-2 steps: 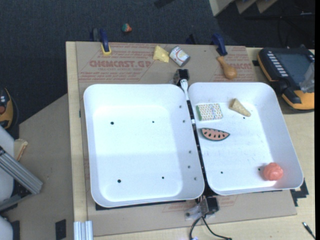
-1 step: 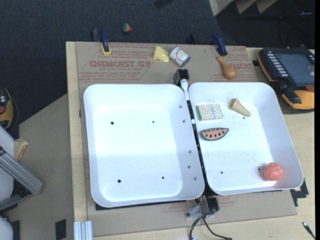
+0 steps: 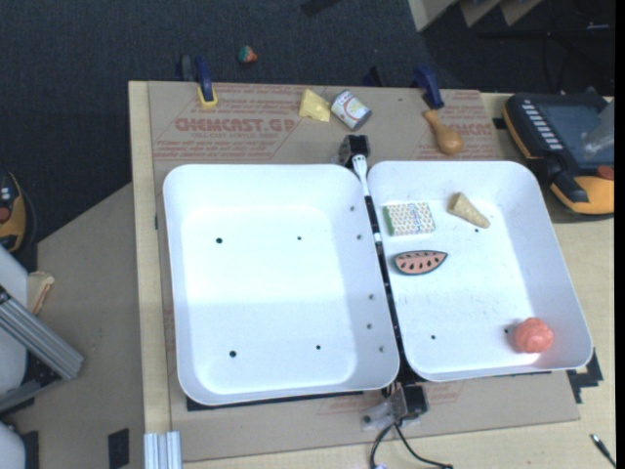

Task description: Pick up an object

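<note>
Gripper state, released or clenched, cannot be told. Four items are held in the right shallow white bin (image 3: 557, 262): a small rectangular block with a dotted face and green edge (image 3: 408, 219), a tan wedge-shaped piece (image 3: 469, 210) just beside it, a flat watermelon-slice toy (image 3: 420, 262) below the block, and a pink-orange rounded lump (image 3: 532, 336) well apart at the near corner. Beyond the left shallow white bin (image 3: 186, 193), a yellow wedge (image 3: 314, 106) and a small white box (image 3: 351, 109) are placed on the brown board (image 3: 156, 125).
</note>
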Tool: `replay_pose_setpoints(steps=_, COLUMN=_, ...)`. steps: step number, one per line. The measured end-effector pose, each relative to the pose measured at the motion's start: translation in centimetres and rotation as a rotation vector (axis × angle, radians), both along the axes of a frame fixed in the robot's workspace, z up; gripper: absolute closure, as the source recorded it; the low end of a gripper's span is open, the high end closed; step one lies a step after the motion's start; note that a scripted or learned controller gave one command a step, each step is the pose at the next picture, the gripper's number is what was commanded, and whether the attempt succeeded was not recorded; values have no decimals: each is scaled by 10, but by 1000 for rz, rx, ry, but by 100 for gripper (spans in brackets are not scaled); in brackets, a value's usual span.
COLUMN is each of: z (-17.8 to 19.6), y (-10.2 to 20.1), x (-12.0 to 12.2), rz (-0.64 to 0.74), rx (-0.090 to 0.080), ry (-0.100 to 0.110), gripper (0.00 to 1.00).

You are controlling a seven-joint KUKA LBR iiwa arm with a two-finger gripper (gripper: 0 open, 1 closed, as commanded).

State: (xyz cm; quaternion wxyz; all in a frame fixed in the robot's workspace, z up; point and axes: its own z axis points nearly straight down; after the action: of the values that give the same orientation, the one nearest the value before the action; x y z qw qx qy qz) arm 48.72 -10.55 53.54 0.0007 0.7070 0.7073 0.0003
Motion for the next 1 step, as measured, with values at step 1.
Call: replay_pose_setpoints(steps=1, z=-203, y=40, x=24, rz=2, rx=3, ry=17, gripper=0)
